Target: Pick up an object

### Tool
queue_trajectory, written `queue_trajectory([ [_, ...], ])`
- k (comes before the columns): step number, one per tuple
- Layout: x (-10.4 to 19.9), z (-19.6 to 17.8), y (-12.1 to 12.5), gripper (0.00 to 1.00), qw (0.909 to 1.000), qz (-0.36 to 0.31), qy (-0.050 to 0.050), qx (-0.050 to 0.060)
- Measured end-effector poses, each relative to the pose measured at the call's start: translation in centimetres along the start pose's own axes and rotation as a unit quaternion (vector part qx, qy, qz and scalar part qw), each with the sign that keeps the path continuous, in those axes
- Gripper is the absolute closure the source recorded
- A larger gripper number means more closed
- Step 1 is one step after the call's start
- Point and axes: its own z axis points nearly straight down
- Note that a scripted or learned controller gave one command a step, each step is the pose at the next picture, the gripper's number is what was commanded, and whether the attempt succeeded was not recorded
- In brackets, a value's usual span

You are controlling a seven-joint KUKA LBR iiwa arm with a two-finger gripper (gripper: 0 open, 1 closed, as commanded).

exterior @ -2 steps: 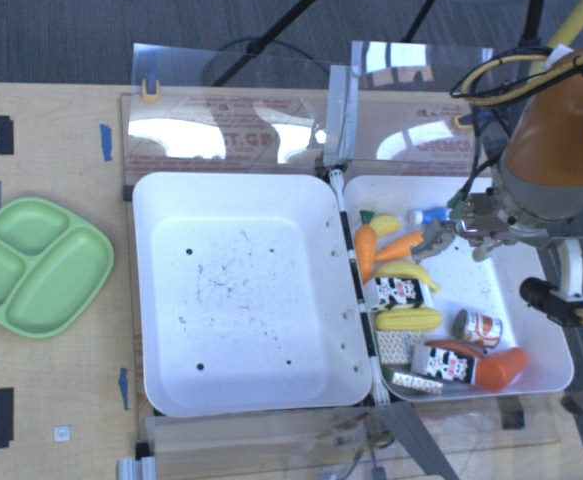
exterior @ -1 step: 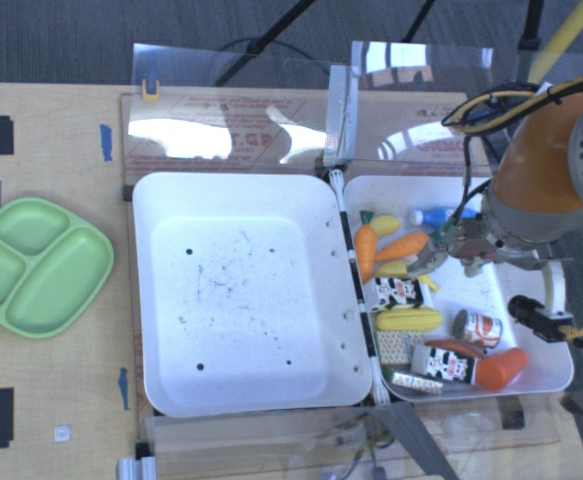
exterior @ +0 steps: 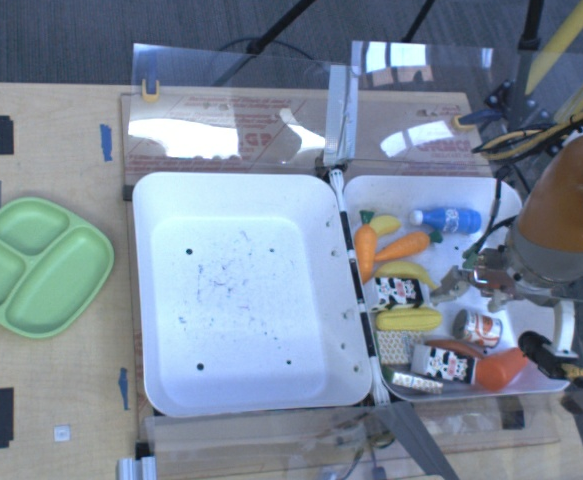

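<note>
The hand (exterior: 474,280) hovers over the right white plastic bin (exterior: 506,200); whether it is released or clenched cannot be told. Just left lie a yellow plastic banana (exterior: 407,271) and orange plastic carrot (exterior: 402,246); a red-labelled can (exterior: 481,327) sits just below.

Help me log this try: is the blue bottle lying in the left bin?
No, the blue bottle lies in the right bin, beside the carrots.
</note>
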Motion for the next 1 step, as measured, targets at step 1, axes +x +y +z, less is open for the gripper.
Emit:
queue_trajectory([
  [1,4.28,2.84,-0.53,0.0,0.9999,-0.009,-0.001,-0.004],
])
